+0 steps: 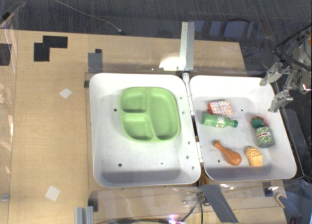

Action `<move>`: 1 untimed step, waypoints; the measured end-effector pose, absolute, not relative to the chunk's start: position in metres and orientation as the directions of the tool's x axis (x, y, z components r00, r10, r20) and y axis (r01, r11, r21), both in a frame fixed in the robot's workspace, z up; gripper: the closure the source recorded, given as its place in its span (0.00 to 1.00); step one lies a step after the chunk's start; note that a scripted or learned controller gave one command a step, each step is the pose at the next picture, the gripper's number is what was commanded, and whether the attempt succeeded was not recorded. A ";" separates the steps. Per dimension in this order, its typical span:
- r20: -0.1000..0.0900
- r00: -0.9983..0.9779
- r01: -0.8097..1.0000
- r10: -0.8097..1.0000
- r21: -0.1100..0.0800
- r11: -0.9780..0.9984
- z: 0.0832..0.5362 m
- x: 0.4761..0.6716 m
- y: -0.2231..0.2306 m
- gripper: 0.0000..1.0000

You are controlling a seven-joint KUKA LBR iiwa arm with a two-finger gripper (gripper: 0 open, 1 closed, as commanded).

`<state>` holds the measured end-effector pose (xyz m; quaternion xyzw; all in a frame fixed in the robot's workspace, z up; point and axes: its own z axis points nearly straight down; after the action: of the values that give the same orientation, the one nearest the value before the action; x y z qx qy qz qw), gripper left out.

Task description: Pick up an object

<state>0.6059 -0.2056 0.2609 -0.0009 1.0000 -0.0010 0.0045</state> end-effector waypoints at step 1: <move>-0.015 -0.969 0.246 0.246 0.000 0.969 0.100 0.598 -0.177 0.00</move>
<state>0.5979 -0.1769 0.0997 0.1242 0.9922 -0.0007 0.0073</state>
